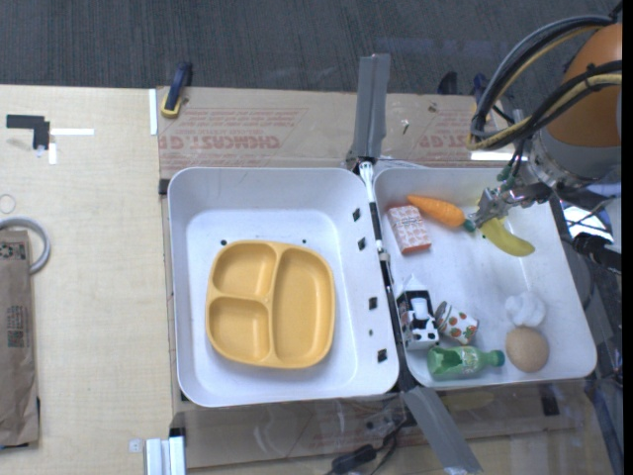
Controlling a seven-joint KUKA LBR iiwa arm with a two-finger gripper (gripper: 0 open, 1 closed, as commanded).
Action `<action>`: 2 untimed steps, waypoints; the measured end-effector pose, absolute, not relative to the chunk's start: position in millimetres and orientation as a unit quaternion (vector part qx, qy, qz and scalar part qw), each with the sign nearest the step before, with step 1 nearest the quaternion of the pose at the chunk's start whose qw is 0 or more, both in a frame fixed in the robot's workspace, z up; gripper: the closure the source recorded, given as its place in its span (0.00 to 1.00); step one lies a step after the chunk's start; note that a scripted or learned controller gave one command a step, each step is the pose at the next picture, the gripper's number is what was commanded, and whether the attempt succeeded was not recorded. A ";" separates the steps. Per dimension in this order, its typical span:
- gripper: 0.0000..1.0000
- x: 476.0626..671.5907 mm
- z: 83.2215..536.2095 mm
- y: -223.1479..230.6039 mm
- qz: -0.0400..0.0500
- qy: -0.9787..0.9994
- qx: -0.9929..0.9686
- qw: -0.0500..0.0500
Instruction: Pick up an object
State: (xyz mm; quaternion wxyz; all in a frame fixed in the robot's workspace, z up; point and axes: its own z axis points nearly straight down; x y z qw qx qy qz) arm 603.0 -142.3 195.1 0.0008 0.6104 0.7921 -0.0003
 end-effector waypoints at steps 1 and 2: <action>1.00 591.5 141.4 -139.3 -0.001 0.827 0.562 0.000; 1.00 659.5 200.0 -109.8 0.000 0.813 0.582 0.001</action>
